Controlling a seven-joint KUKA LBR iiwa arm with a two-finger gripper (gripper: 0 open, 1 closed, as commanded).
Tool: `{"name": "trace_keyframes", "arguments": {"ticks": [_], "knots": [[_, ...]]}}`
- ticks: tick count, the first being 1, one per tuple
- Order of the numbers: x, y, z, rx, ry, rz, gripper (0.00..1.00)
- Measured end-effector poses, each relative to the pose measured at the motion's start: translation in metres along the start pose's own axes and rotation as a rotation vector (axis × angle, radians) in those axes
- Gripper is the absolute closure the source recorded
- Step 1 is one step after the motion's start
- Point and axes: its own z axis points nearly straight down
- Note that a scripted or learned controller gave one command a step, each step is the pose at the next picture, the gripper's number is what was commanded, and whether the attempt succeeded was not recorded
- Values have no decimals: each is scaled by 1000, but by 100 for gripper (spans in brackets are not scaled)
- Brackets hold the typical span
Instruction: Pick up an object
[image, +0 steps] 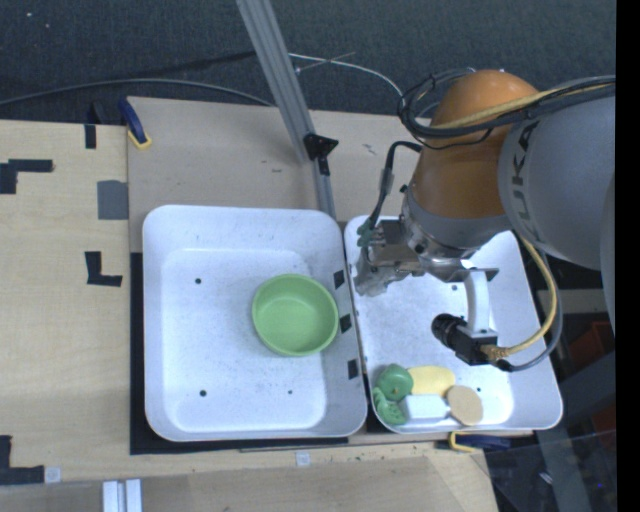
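Nearest the lens: grey arm (560, 180) with orange band, bulking over the right bin (530, 300) and reaching in from the right. Below it, end effector (378, 268) hanging low at the right bin's upper left corner, close to the wall shared with the left bin (180, 300); cannot tell how far open, nothing visibly held.

Huddled in the right bin's near corner, well apart from the end effector: green toy (392, 390), yellow piece (432, 379), pale block (425, 406), tan round piece (464, 404), all touching or nearly so. Likely light, stiff, plastic-smooth, so somewhat slippery; tight packing leaves little room, so best taken from the outer edge, across the tan round piece's narrow width.

Resting alone in the left bin, toward its right side: green bowl (295, 315), upright. Probably light and rigid; best pinched over the rim.
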Motion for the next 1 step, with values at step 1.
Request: {"name": "trace_keyframes", "arguments": {"ticks": [1], "knots": [[45,-1,21,3,-1,3,100]]}}
